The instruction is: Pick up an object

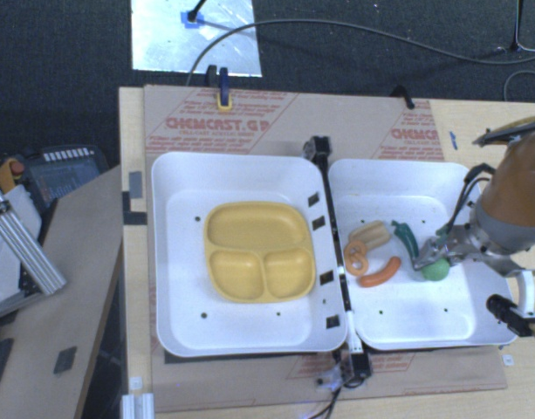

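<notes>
In right bin (407, 326): gripper (430, 258) fingers against green object (436, 270), grip unclear.

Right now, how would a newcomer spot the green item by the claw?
Look in the right white bin, where a few small items cluster near its middle. The green ball is the rightmost, directly under the claw, and the only round green one.

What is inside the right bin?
The right bin holds a pretzel, a sausage, a dark green piece and a green ball. The gripper covers the ball's top.
</notes>
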Robot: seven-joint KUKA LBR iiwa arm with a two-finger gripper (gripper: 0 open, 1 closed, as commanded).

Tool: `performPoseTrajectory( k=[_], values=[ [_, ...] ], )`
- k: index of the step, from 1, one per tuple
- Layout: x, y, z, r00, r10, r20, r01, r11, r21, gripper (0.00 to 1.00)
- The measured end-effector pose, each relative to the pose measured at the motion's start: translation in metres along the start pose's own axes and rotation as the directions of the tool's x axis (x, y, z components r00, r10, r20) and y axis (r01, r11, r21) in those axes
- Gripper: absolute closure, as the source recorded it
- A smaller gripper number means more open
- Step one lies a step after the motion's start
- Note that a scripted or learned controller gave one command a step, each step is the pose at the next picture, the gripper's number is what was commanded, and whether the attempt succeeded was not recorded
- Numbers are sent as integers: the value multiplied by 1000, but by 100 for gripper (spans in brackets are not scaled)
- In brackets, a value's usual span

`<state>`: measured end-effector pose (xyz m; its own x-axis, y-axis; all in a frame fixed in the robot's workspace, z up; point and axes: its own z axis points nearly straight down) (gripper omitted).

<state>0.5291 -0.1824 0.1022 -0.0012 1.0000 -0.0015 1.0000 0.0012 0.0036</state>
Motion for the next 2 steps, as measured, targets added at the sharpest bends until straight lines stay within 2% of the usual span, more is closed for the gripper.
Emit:
performPoseTrajectory(
  k=[2],
  values=[
    [-4, 3, -127, 1000, -3, 2, 3, 1000, -4, 100]
  ],
)
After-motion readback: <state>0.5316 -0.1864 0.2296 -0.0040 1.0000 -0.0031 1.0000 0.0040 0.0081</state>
